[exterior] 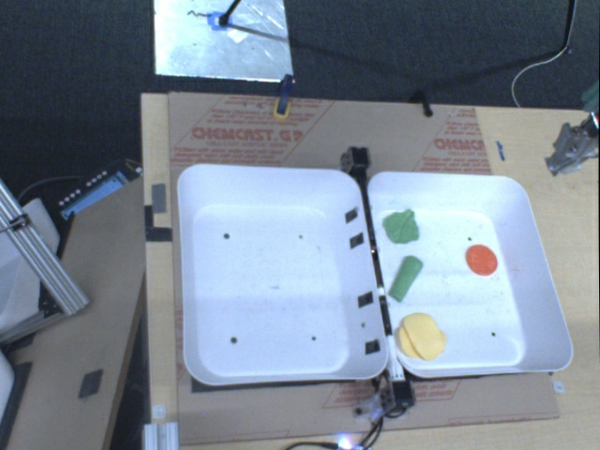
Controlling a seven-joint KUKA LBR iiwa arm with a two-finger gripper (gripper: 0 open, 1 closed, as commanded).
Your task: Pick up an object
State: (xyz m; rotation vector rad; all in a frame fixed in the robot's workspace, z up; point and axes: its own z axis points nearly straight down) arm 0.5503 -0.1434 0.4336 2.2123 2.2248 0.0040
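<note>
Surveying bench: two shallow white bins sit side by side on a brown printed board.
Gripper [570,146]: a grey metallic piece at the right edge of the view, over the board and outside the bins; open or closed cannot be told at this size, and nothing is seen in it.
Right bin [534,242]: holds all four objects.
Green leafy piece [401,225]: upper left part of the right bin, near the divider side wall.
Green cylinder [406,277]: just below the leafy piece, tilted, lying close to the inner wall.
Yellow object [421,336]: lower left part of the right bin, below the green cylinder and near it, close to the inner wall.
Orange-red disc [482,260]: centre right of the right bin, well apart from the other three, open floor around it.
Left bin [202,251]: white floor with small dark dots.
Divider [367,251]: dark clips along the seam where the two bins touch, beside the three left-hand objects.
Foil sheet [221,23]: beyond the board at upper left, with a small blue item on it.
Yellow clip [281,109]: at the board's far edge.
White cable [544,59]: loops on the dark floor at upper right.
Aluminium frame [37,261]: at the left edge, on a side table.
</note>
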